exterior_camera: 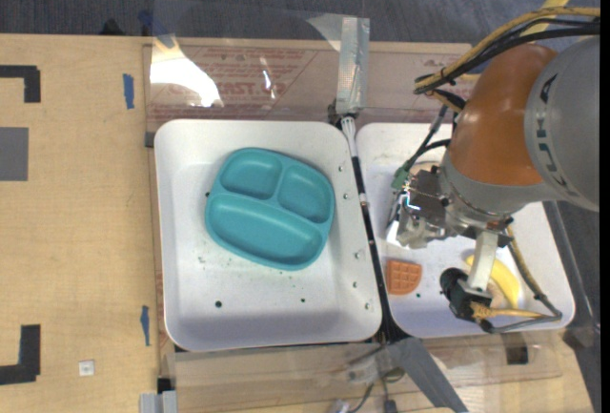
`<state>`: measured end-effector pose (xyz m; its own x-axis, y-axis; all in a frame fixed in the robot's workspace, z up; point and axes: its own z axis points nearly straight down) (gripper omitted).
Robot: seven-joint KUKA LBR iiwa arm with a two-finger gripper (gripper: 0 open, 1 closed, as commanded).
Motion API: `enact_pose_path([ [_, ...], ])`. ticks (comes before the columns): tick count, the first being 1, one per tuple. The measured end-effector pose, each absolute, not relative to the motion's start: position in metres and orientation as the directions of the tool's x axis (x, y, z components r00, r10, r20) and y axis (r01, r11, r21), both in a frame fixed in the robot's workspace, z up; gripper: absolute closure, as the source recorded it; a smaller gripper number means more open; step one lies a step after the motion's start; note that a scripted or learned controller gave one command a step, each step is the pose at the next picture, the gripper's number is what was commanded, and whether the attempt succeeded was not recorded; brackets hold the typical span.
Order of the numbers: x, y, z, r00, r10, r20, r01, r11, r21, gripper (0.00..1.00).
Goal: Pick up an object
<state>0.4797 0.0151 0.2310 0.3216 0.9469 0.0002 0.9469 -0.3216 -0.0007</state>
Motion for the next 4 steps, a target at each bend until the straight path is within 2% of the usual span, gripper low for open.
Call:
enact_pose_path([
  [1, 0.478, 0.042, 0.199, 0.679, 0.734, -0.004, 0.734, -0.679, -0.006, 1.0],
  [2, 0.478, 0.08, 0.183, 0.952, 0.307, -0.004, 0.307, -0.952, -0.002, 1.0],
  [3, 0.479, 0.137, 0.194, 0.978, 0.209, -0.001, 0.209, -0.978, -0.002, 1.0],
  [4, 0.478, 0.171, 0.192, 0.979, 0.202, -0.002, 0.202, -0.979, -0.002, 1.0],
])
